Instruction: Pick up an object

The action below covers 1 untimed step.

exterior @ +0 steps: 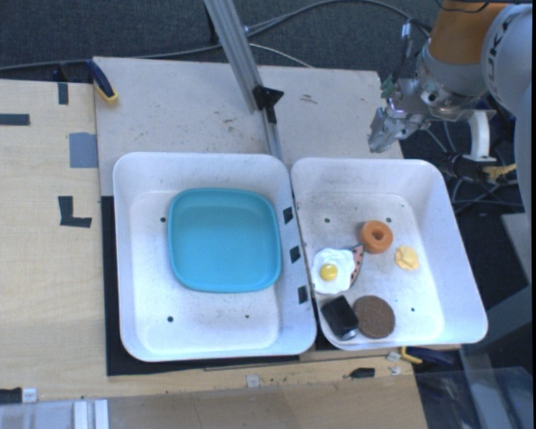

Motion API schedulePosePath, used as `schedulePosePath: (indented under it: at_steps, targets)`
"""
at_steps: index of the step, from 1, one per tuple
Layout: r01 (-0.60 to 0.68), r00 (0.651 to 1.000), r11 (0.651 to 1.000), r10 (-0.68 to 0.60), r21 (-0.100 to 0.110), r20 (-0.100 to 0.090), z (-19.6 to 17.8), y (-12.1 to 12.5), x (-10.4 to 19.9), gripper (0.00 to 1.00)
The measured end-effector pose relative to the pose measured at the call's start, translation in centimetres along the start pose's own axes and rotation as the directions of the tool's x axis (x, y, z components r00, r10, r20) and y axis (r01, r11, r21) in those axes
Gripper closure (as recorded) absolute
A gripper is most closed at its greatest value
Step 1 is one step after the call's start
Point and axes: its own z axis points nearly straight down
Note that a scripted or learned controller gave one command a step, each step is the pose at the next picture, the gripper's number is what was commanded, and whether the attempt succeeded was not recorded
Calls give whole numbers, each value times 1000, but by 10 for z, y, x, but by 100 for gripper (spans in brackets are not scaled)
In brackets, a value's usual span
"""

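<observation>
Orange ring (376, 236), fried-egg piece (332, 270), small yellow piece (406, 258), brown disc (373, 316) and black block (339, 315) lying in right bin (447, 239). Blue plate (223, 239) in left bin (143, 239). Gripper (386, 130) above worktop (188, 105) beyond right bin, nothing visible between fingers; open or closed: cannot tell.

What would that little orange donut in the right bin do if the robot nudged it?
The orange donut lies flat on the right bin, so it would probably slide rather than roll. It looks like a small toy, likely light. Its rounded ring may slip between the fingers of the gripper.
</observation>
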Motion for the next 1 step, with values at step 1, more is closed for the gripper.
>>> schedulePosePath:
  at_steps: [1]
  targets:
    - [2,1000,1000,-2,4,-1,-2,-17,43,100]
